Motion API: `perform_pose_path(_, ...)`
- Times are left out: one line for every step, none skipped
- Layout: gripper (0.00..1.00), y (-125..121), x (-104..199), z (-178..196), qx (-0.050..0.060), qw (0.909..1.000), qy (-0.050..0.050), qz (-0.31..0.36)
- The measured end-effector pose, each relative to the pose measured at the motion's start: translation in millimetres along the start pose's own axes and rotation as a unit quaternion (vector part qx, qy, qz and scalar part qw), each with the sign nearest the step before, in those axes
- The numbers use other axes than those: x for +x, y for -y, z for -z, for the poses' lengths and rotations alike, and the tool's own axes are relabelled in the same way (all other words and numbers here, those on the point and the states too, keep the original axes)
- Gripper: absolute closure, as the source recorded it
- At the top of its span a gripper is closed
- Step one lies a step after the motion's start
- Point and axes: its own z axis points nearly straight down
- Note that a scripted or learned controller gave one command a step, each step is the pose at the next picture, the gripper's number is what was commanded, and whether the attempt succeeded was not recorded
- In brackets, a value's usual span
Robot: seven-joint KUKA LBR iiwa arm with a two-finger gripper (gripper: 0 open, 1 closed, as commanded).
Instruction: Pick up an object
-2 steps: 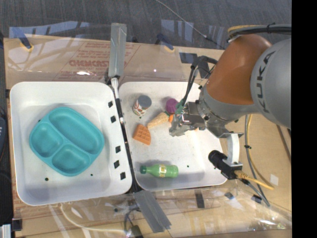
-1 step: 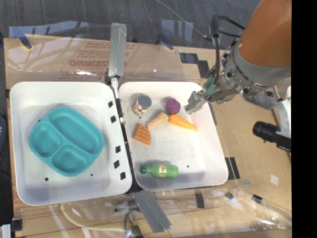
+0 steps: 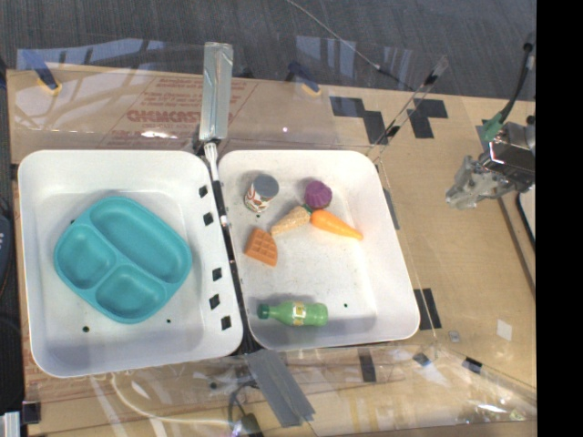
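Overhead view of the tabletop (image 3: 455,271) with two white bins. The tool (image 3: 474,182) sits at the right, outside both bins and clear of their contents, with nothing between its fingers; how far they are spread cannot be told at this scale.

All candidate objects lie to the tool's left, in the nearer bin (image 3: 396,299). Closest to the tool are the carrot (image 3: 336,226) and, just beyond it, the purple ball (image 3: 317,194). Further left come the small cone (image 3: 291,220), touching the carrot's blunt end, the can (image 3: 260,193) and the orange wedge (image 3: 262,247). The green bottle (image 3: 293,313) lies on its side, alone near the bin's front wall.

All appear to be small toy foods, probably light, rigid plastic with smooth, somewhat slippery skins. The bottle is judged the easiest take: grip across its round body at mid-length, fingers square to its long axis, since it may roll. The carrot tapers and could squirt out unless held at its thick end; the ball offers little purchase.

The bottle has open floor all round, though the front wall limits a low approach. The carrot, cone and ball crowd one another. The far bin (image 3: 36,271) holds a teal divided plate (image 3: 123,259).
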Motion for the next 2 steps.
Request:
perform_pose_path(1.0, 16.1, 83.3, -84.4, 0.005, 1.0, -0.001, 0.004)
perform_pose_path(1.0, -15.2, 38.7, -68.6, 0.001, 0.9908, 0.0, -0.136)
